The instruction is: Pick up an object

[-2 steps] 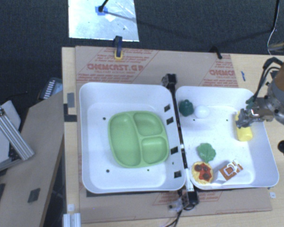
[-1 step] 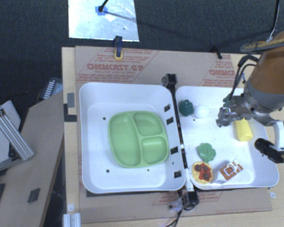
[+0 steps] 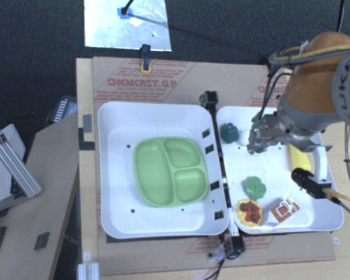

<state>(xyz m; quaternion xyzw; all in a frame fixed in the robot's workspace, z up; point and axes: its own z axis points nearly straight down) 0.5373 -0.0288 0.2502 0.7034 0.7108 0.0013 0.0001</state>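
No object sits between the fingers of the gripper (image 3: 255, 147), which hangs over the right bin (image 3: 326, 214); whether its jaws are spread or pressed together cannot be told. A dark green toy (image 3: 228, 133) lies just left of them, a light green broccoli piece (image 3: 254, 187) below, then a small pizza (image 3: 249, 212) and an orange-and-white card (image 3: 284, 209). A yellow block (image 3: 300, 157) lies right. The left bin (image 3: 114, 156) holds a green divided plate (image 3: 169, 171).

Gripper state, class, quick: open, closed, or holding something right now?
Gripper: cannot be told; it hangs over the right bin, near the dark green toy, with nothing seen in it.
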